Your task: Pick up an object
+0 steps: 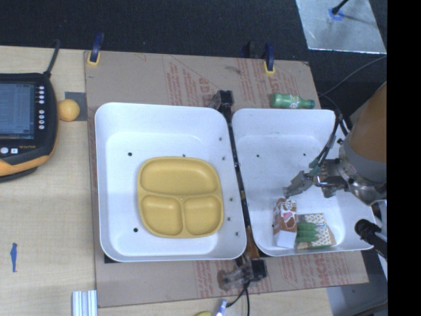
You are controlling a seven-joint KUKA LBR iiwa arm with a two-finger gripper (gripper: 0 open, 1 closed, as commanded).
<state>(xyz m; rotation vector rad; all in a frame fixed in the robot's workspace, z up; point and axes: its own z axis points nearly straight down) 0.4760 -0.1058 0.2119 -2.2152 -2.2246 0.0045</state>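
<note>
1. two white bins side by side: left bin (112, 176) holds one yellow divided tray (179, 196); right bin (276, 137) holds two packets.
2. one green bottle (292, 101) lies on the cardboard behind the right bin.
3. gripper (295, 186) sits low over the right bin, just above the packets; jaw spacing cannot be told, nothing seen held.
4. brown-and-white packet (285, 221) and green packet (316, 232) lie touching at the bin's near edge.
</note>
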